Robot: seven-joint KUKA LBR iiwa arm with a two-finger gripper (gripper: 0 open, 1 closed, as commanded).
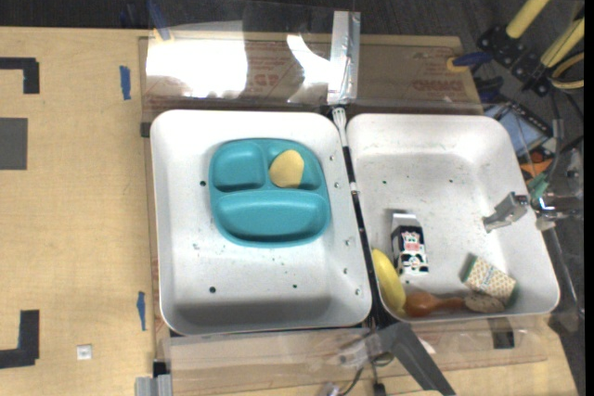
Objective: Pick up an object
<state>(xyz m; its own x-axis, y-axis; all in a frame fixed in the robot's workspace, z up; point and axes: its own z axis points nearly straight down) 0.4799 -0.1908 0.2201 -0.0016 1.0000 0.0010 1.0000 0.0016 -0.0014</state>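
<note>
Tool (506, 210) hangs at the right bin's (436, 139) right edge, fingers' state I cannot tell; below it, lower right, the patterned block (488, 278) lies near the banana (388, 280).

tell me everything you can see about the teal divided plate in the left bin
The teal divided plate lies flat near the middle of the left bin. It looks like smooth molded plastic with rounded corners and three compartments: two small ones along the far side and one long one nearer the camera. A yellow rounded object sits in the far right compartment. The other two compartments hold nothing visible.
</note>
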